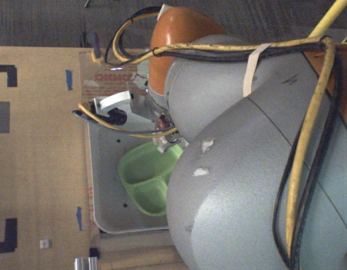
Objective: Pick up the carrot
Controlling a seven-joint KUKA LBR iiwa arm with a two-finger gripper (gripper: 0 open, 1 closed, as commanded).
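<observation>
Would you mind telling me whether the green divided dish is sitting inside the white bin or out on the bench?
Inside. The green dish rests on the floor of the white bin, within its rim; the grey arm covers its right side.

A robotics lab or test workspace. A large grey industrial robot arm (pixel 258 151) with an orange band (pixel 176 38) is reaching over a white bin (pixel 103 167), trailing yellow and black cables (pixel 300 151). Blue tape marks (pixel 69 80) are sticking to a plain tan bench (pixel 38 167). Dark carpet (pixel 49 10) is showing beyond.
</observation>
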